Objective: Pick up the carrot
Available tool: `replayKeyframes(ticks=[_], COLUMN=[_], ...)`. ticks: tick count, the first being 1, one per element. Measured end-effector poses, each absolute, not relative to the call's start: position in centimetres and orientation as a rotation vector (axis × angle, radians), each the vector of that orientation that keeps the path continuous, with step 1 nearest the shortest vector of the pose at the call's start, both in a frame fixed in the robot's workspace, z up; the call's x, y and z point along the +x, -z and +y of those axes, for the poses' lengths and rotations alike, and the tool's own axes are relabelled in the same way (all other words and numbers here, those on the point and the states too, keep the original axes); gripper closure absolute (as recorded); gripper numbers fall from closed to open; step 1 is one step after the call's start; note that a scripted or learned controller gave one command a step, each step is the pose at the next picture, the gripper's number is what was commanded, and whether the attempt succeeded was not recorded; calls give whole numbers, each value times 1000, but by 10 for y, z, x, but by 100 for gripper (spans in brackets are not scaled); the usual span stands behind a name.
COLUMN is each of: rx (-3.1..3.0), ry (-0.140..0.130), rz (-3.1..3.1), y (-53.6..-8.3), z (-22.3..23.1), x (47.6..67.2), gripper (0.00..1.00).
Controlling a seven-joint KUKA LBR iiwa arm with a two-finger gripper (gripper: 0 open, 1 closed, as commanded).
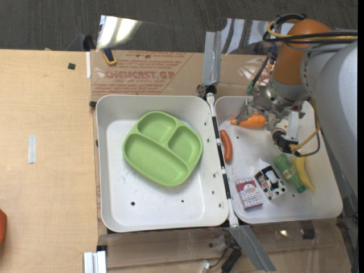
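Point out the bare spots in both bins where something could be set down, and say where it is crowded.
Left white bin: bare floor rings the green three-compartment plastic plate, widest along the near edge and at the near-right corner. Right white bin: a small bare patch between the red sausage and the pink card packet. The far end is crowded by the gripper and orange carrot.

The tool's [263, 114] fingers are masked by the wrist above them, so their state cannot be read. The carrot's [250, 120] right end is covered by the tool. A red object [2, 227] is cut off by the left edge.
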State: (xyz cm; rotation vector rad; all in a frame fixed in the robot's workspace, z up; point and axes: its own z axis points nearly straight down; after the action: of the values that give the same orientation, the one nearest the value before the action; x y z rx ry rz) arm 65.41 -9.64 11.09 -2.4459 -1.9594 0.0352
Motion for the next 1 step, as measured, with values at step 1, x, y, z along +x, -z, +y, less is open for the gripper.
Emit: replayKeyframes(ticks=[1], rx=[-2522], ry=[-6], rz=[-1870], y=[-90], z=[-98], x=[610], gripper=[0])
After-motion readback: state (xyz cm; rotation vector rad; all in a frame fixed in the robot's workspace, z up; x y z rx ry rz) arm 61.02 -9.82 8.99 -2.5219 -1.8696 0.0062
